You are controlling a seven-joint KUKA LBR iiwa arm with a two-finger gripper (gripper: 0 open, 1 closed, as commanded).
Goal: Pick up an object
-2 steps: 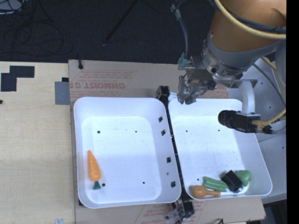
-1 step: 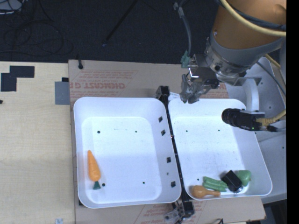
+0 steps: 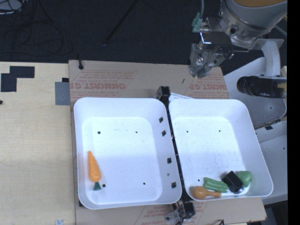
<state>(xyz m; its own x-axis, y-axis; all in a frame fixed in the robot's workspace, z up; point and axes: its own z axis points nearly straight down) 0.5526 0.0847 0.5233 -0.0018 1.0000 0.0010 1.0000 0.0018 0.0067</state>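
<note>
Pear [image 3: 205, 192] (right bin's near edge) | well apart from tool [image 3: 202, 68] | tool state: cannot tell

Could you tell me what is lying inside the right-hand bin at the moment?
Inside the right bin, bunched at its near corner, lie a tan pear-shaped piece, a green pod, a black block and a green item partly covered by the block.

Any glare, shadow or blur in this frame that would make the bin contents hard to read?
Camera view: a soft shadow covers the upper part of both bins, the left bin and right bin, with no harsh glare. The carrot is sharp; the green, black and tan items crowd together but stay readable. The gripper is dim and slightly soft against the dark background.
</note>
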